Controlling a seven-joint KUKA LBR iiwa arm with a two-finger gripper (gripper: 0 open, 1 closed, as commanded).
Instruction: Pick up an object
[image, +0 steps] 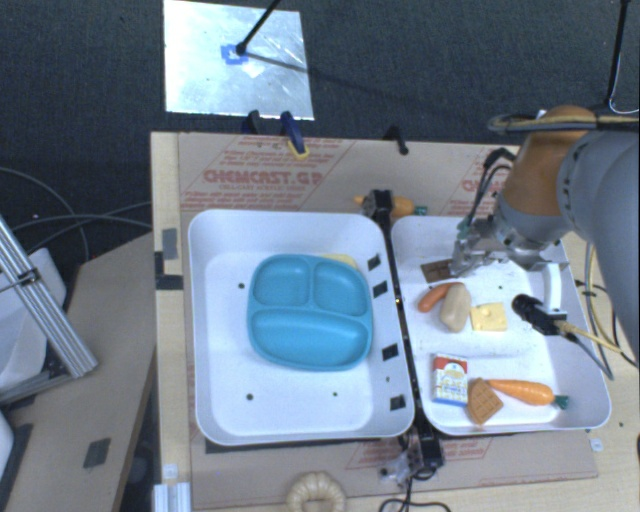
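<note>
In the right bin (590, 400) my gripper (466, 256) hangs low over the far left part, just right of a small flat brown piece (435, 270). Close in front of it lie a short orange sausage-like piece (432, 296), a beige oblong piece (455, 307) and a yellow cheese slice (489, 318). Nearer the front edge are a red and white box (450, 380), a brown waffle cracker (484, 402) and an orange carrot (522, 392). No object can be seen held in the gripper.
The left bin (215, 330) holds a blue divided plate (308, 310) with a yellow bit (342, 260) peeking out behind it. A black clamp strip (392, 300) runs between the bins. The grey arm (590, 185) comes in from the right.
</note>
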